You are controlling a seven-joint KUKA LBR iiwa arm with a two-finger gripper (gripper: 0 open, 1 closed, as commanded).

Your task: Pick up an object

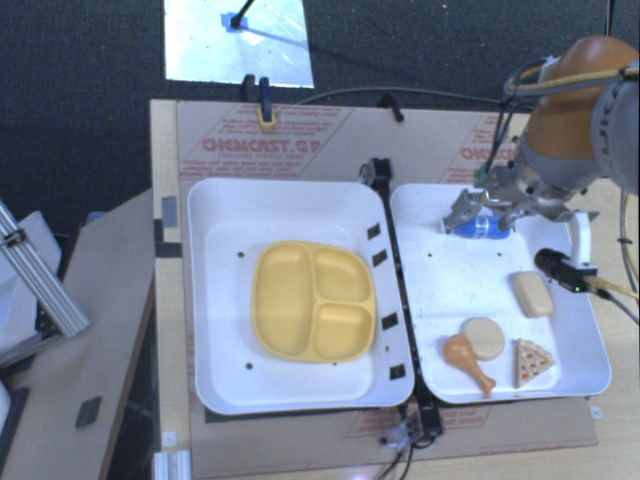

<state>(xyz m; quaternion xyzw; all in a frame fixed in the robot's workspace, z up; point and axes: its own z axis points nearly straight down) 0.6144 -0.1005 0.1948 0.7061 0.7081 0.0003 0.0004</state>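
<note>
We take the right bin (596, 368) as our landmark. Near its far wall, toward the centre divider, lies a blue object (478, 227), and the end effector (487, 209) sits directly over it, low enough that its grey metal parts overlap the object's upper edge. We cannot tell how wide the end effector stands or whether it has any hold on the blue object; from this slant nothing shows between its tips, so we treat the object as resting on the bin floor. The main risk we see is a glancing contact: the blue piece looks rounded and smooth, so a closing that is off-centre could squirt it sideways toward the bin's far wall or the divider instead of trapping it. A descent that goes too deep could press the tips into the bin floor. Along the bin's near edge lie a drumstick (468, 359), a round biscuit (484, 337) touching it, and a pizza slice (532, 361) just beside them, with a tan bread roll (533, 294) closer to the bin's right wall; all are well apart from the blue object and unlikely to interfere. In the neighbouring bin, left of our landmark, sits a yellow divided plate (312, 300).
</note>
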